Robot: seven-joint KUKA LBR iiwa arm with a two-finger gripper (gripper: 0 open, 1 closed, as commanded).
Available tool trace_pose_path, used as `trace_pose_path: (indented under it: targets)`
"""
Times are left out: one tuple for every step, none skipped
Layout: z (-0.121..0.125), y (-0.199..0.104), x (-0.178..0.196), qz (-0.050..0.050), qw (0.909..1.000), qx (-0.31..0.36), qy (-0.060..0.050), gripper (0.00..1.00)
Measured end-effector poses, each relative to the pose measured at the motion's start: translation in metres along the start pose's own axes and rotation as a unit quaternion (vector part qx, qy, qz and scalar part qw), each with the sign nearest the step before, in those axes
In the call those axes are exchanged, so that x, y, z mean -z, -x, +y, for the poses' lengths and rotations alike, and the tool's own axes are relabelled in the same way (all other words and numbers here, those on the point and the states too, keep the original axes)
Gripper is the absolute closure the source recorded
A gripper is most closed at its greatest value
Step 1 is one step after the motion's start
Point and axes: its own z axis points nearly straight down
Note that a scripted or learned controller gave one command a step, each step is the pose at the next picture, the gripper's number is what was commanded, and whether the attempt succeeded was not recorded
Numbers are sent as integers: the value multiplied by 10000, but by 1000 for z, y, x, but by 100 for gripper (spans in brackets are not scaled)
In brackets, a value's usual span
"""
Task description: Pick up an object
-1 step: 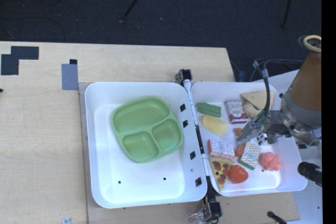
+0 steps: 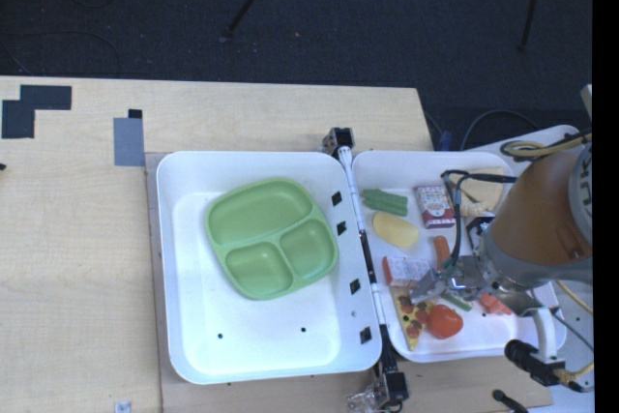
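The pale wooden desk (image 2: 77,256) carries two shallow white bins side by side. The left white bin (image 2: 193,343) holds a green three-compartment plastic plate (image 2: 271,237), tilted. The grey arm with its orange band (image 2: 537,208) reaches over the right white bin (image 2: 464,348); its metal claw (image 2: 440,283) sits low among the toys, and I cannot tell how it is set. Near it lie a red tomato-like toy (image 2: 445,321), a yellow lemon-shaped toy (image 2: 395,229), a green pod-shaped toy (image 2: 385,202), a small red-and-white box (image 2: 434,205) and a pizza-slice toy (image 2: 411,324)
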Motion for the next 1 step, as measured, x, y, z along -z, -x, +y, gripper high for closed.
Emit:
trace_pose_path:
  targets:
    - [110, 10, -6, 1, 10000, 18, 37, 0]
